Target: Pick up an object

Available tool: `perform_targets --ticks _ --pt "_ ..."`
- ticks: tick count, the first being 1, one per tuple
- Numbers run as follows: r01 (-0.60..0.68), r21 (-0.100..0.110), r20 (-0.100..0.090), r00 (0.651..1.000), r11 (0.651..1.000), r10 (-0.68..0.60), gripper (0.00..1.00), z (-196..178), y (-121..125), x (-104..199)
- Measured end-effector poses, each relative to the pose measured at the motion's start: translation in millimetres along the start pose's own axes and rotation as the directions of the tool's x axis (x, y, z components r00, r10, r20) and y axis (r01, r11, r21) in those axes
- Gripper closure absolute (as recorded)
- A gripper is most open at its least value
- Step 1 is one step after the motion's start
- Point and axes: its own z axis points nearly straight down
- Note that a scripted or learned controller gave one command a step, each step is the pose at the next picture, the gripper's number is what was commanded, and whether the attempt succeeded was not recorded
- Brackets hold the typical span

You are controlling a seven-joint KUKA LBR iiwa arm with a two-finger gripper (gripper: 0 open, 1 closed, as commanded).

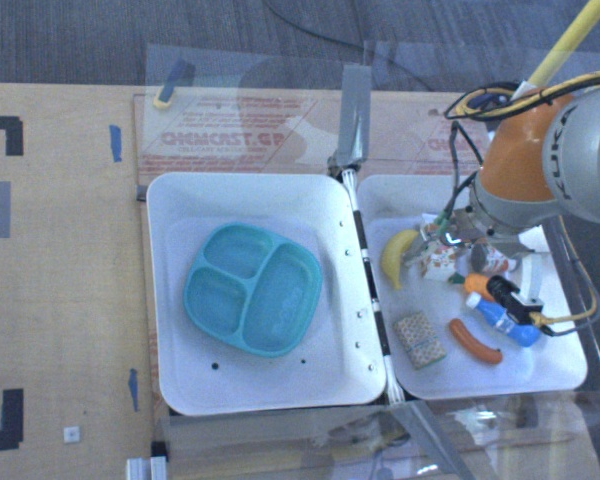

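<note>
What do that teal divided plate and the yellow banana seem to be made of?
The teal three-compartment plate looks like moulded plastic: uniform colour, smooth rounded ridges, a soft sheen. The yellow banana is probably a plastic toy, given its even, unblemished colour, though real fruit can't be excluded from this view.

left bin (170, 208): teal tray (252, 288) centred, rim margins free | right bin (570, 368): banana (396, 256), sponge (420, 339), sausage (475, 341) crowd floor | front-right corner free

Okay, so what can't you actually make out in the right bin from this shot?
- Gripper: in the camera view the arm's wrist covers it from above, so its state is unclear.
- Items under the wrist, beside the banana: partly covered, too small to identify.
- Right bin, far side: hidden by the arm.
</note>
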Motion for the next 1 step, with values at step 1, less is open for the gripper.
perform_targets --ticks 1 --pt "-0.001 -0.004 0.001 1.0 1.0 0.001 1.0 -10.8 1.1 -0.4"
